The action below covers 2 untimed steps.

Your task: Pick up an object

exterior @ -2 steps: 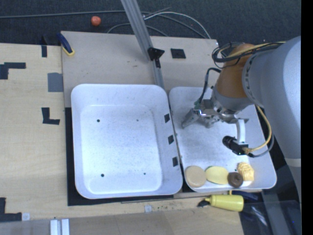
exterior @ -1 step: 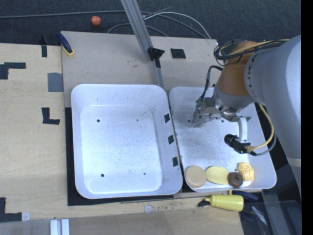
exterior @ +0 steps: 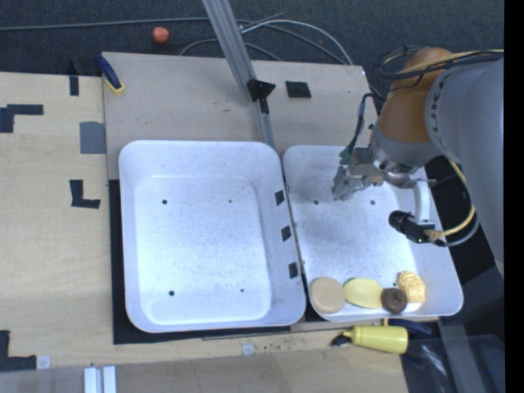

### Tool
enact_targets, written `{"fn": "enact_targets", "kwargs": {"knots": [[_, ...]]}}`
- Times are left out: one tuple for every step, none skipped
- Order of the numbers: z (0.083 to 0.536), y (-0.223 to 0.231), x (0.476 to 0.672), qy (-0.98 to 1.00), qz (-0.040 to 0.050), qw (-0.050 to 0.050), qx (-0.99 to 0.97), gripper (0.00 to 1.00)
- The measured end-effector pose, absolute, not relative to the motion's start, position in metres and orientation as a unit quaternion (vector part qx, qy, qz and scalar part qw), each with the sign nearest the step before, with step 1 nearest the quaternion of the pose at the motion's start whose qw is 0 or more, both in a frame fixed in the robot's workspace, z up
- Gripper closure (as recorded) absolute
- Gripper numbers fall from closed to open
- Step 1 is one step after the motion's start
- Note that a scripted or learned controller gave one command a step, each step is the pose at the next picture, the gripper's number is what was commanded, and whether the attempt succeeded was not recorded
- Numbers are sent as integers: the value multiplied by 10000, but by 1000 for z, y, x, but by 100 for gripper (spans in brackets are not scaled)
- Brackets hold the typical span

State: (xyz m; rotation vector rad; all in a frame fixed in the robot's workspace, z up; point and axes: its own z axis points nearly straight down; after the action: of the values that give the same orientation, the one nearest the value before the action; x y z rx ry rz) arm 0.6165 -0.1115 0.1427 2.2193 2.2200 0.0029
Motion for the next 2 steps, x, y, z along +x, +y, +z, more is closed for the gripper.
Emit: {"fn": "enact_targets", "kwargs": {"knots": [[187, -105, 617, 7074, 11, 12, 7068, 100], [250, -104, 617, 7073, 16, 18, 7069, 100]]}}
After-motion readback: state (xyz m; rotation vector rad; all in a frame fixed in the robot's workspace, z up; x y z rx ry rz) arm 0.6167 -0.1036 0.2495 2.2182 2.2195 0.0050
